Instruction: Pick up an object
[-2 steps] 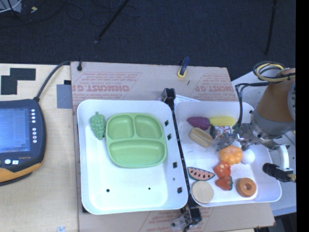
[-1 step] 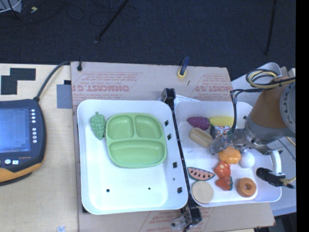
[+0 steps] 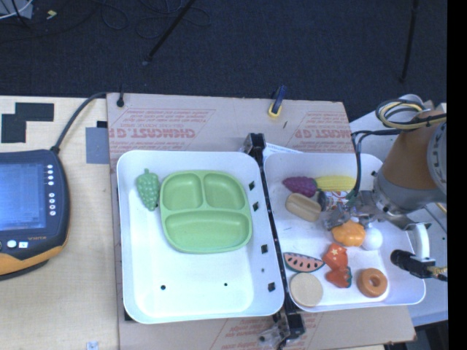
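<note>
The end effector (image 3: 340,214), its grip state impossible to tell, sits just above the orange pepper (image 3: 349,233) in the right bin (image 3: 408,294).

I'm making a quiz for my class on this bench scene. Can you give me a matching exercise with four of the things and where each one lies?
Things:
1. grapes
2. doughnut
3. corn
4. watermelon slice

Places:
A. right bin, near corner by the arm
B. left bin, beside the green tray
C. right bin, by the divider, near side
D. right bin, far side

Pairs: 1-B, 2-A, 3-D, 4-C
</note>
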Robot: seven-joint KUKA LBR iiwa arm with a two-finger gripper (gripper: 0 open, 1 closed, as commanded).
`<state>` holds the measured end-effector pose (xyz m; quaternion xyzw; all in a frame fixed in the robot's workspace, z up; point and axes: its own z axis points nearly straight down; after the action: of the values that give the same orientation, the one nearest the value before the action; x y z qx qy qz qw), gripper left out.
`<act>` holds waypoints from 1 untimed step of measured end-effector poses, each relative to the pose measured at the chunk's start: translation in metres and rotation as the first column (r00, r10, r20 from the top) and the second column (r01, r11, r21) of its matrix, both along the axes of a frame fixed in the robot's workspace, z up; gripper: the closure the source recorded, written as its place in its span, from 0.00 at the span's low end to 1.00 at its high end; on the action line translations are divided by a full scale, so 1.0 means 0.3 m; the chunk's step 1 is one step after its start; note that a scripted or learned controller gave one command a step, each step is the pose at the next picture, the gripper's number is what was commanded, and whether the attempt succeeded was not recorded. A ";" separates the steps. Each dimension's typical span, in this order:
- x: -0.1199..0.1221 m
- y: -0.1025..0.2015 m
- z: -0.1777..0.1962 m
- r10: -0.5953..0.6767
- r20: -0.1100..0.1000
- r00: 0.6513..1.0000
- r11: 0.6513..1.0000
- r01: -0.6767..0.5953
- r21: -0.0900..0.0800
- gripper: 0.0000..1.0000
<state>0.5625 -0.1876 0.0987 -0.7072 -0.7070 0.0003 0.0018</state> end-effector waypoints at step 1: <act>0.017 0.032 0.175 0.003 0.005 1.000 1.000 -0.003 -0.002 1.00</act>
<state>0.5675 -0.1781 0.1513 -0.7063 -0.7079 -0.0008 -0.0006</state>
